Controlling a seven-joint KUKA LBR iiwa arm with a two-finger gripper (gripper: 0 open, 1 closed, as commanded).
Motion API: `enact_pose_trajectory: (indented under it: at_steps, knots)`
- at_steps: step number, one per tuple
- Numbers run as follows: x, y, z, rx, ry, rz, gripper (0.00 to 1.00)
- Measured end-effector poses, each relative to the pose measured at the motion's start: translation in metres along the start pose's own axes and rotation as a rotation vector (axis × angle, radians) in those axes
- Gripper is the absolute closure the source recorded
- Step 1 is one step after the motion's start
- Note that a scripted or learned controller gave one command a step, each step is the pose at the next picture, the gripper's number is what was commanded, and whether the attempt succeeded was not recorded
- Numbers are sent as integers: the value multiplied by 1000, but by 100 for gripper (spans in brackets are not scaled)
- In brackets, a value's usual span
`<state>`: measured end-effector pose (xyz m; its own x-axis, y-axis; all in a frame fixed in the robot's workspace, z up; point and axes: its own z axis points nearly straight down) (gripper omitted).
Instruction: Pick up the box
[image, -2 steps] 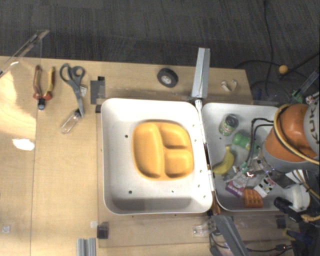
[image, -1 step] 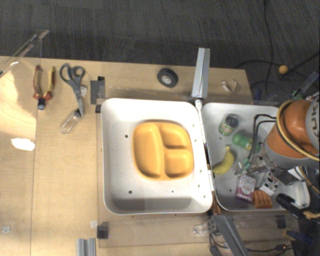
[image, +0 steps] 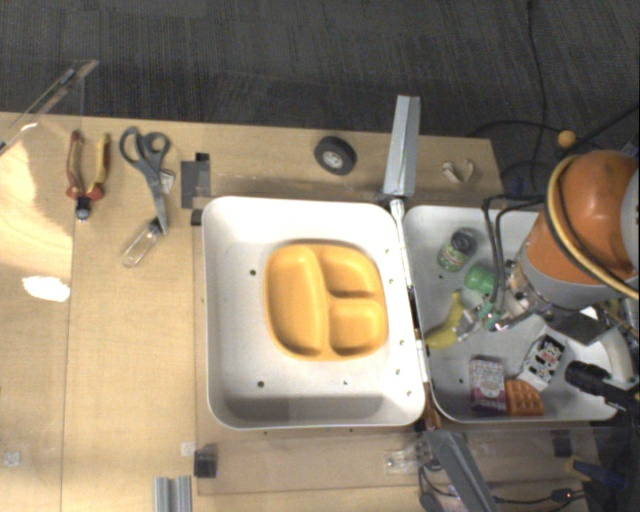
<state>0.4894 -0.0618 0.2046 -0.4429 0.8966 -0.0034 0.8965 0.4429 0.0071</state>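
A small purple box (image: 487, 385), judged light, stiff and best taken across its short sides, is seen at the right bin's (image: 430, 245) near edge, beyond it the arm (image: 590, 235), its grip unreadable.

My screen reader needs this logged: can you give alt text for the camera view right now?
The grey arm with the orange band reaches over the right bin, which holds a small box, a green item and other clutter. The left bin holds a yellow divided tray. Scissors lie on the bench.
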Motion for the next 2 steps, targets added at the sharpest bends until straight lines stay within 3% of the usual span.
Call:
enact_pose_trajectory:
  at_steps: [1, 2]
  knots:
    - [0, 0, 0, 0, 0, 0, 0]
    - [-43, -23, 77, 4, 2, 18, 0]
